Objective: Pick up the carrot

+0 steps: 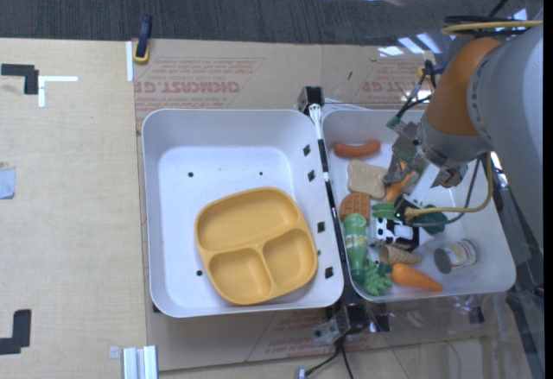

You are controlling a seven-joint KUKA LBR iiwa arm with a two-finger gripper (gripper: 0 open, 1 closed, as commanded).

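Observation:
The carrot point(416, 278) is orange and tapered. It lies near the front edge of the right bin point(492, 278), its tip pointing right, beside a green broccoli piece point(373, 278). My gripper point(397, 177) hangs over the middle of the right bin, by the right edge of a bread slice point(366, 179). It is well behind the carrot and apart from it. The grey wrist with its orange band point(454, 97) reaches in from the right.
The right bin also holds a sausage point(357, 148), a round cookie point(353, 205), a green bottle point(355, 237), a black-and-white cow toy point(399, 234) and a small can point(456, 255). A yellow divided plate point(256, 243) lies in the left bin point(173, 161).

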